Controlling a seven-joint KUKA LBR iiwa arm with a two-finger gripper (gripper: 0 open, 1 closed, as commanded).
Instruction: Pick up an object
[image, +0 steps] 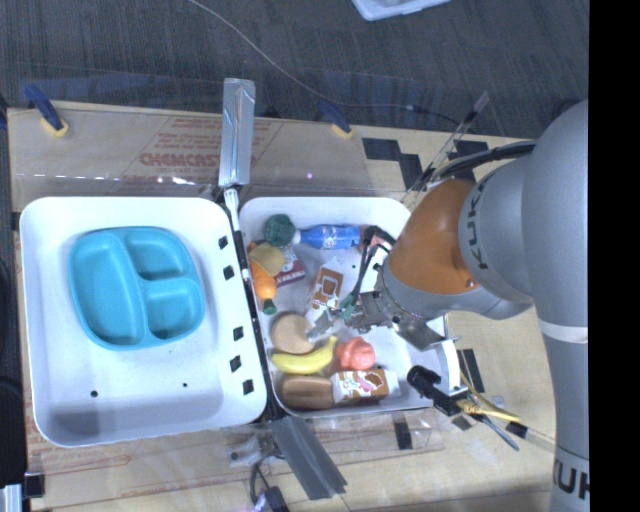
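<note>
The right bin (395, 212) holds a crowd of objects. My gripper (335, 315) hangs low over its middle, just above a tan round piece (288, 333) and a yellow banana (305, 358). A pink-red fruit (356, 353) lies right below the gripper. A brown packet (325, 284) sits just behind it. Along the bin's front lie a bottle with a brown label (362, 384) and a brown loaf-like item (303, 392). At the back are a green item (279, 229) and a blue bottle (330, 237). An orange (263, 284) rests by the left wall.
The left bin (40, 330) carries a light-blue divided tray (135, 285) in its back half. A divider with black clips (238, 300) separates the bins. The arm's orange band (440, 245) and grey body cover the right bin's right side.
</note>
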